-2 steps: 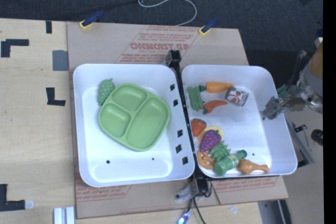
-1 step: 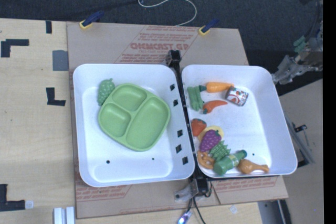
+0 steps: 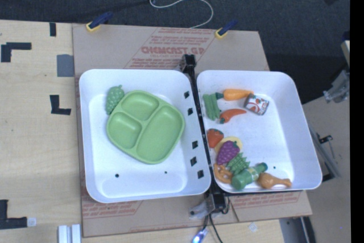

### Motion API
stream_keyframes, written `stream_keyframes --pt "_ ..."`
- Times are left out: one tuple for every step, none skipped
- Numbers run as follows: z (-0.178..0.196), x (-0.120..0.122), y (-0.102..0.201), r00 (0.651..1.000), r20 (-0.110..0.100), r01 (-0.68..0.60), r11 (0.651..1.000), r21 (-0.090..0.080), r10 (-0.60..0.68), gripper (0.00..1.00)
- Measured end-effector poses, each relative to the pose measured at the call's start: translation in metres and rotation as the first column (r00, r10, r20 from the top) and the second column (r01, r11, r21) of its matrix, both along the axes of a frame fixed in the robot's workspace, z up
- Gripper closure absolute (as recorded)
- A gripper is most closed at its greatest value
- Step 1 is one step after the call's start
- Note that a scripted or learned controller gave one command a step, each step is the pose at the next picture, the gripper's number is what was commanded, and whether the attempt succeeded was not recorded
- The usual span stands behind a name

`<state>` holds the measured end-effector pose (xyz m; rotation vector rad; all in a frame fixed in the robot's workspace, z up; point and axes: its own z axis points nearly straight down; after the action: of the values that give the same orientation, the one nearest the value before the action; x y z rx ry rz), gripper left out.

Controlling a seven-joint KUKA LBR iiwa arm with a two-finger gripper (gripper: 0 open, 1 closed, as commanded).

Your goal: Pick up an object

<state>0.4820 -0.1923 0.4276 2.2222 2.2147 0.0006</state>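
Observation:
The right bin (image 3: 284,134) holds several toy foods along its left side: an orange carrot (image 3: 237,94), a small red and white can (image 3: 256,104), a green bean pod (image 3: 211,106), an orange pepper (image 3: 232,115), a red tomato (image 3: 214,137), purple grapes (image 3: 226,152), a green bottle (image 3: 245,176) and a tan piece (image 3: 274,181). In the left bin (image 3: 94,145) lies a green divided plate (image 3: 145,127) with a green grape bunch (image 3: 114,98) at its upper left.
Both bins sit on a cardboard sheet (image 3: 170,48) held by clamps (image 3: 99,21). A white cable (image 3: 170,3) loops over the dark floor behind. Grey metal parts (image 3: 335,88) stand at the right edge, beyond the right bin.

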Motion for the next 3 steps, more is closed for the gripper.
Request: stream_keyframes --pt "-0.031 0.001 -0.033 1.000 -0.007 0.000 1.000 0.001 0.000 1.00" --pt "-0.019 0.002 -0.031 1.000 -0.003 -0.004 1.000 0.000 0.004 1.00" --pt "0.116 0.013 -0.002 1.000 0.013 -0.008 1.000 -0.004 0.008 1.00"
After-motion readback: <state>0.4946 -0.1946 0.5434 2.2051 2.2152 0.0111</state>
